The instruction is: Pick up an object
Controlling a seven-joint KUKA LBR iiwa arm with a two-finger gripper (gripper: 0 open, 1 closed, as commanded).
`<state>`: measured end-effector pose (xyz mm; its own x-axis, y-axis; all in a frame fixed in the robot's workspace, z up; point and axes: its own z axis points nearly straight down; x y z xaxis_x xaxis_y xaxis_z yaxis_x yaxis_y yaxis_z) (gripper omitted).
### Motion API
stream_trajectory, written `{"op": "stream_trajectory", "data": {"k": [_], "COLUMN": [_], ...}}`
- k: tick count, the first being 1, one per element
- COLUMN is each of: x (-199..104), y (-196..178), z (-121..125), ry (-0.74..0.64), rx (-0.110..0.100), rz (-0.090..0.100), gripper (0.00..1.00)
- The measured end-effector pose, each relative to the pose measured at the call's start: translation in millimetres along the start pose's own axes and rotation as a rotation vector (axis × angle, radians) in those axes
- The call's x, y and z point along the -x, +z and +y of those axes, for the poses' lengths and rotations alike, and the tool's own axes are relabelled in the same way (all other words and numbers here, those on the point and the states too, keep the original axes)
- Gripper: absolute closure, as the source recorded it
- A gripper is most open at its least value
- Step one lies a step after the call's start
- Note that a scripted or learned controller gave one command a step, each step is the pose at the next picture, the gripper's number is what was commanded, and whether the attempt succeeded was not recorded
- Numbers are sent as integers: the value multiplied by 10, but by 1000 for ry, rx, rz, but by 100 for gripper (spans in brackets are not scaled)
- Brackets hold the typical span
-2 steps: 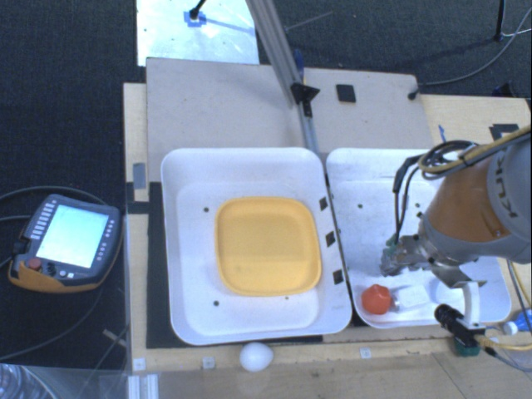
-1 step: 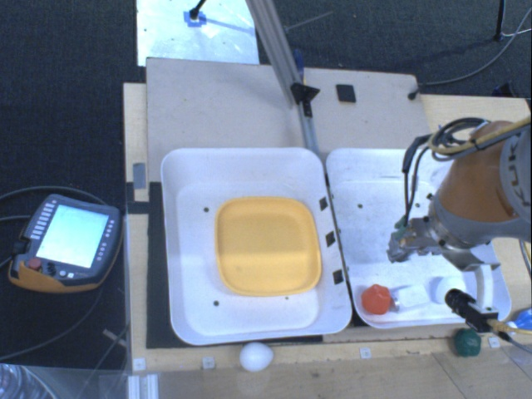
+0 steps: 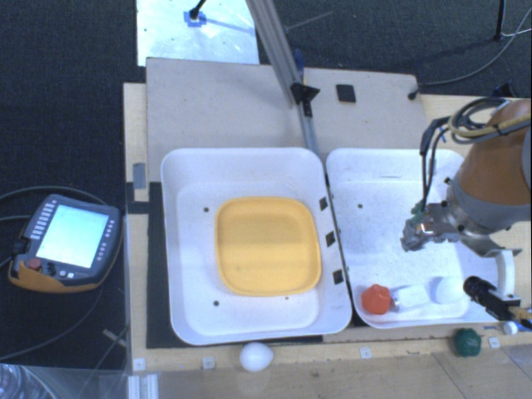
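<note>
Below the pincer [image 3: 416, 233], apart, lies an orange ball [image 3: 376, 299].

You have two white bins [image 3: 249, 327]: the left one carries a plain yellow plate [image 3: 268, 245], the right one an orange-red ball [image 3: 376, 299] beside white objects [image 3: 432, 292]. On the bench, a white egg [image 3: 256, 357] and a dark green ball [image 3: 467, 342]. The handheld pendant [image 3: 65, 242] is grey and orange with a pale screen.

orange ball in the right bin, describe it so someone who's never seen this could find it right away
Find the right-hand white bin of the two on the bench. Along its near edge, toward the corner by the left bin, lies the orange ball. It is the only orange item there; the pieces beside it are white.
</note>
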<state>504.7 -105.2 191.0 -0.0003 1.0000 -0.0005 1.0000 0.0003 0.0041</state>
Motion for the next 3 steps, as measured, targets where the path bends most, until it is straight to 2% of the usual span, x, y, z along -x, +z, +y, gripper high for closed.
{"op": "stream_trajectory", "data": {"k": [1,3], "x": [32,-994], "y": [-429,-258], "z": [39,479], "ry": [0,-5], "rx": [0,-4], "rz": [0,2], "gripper": [100,100]}}
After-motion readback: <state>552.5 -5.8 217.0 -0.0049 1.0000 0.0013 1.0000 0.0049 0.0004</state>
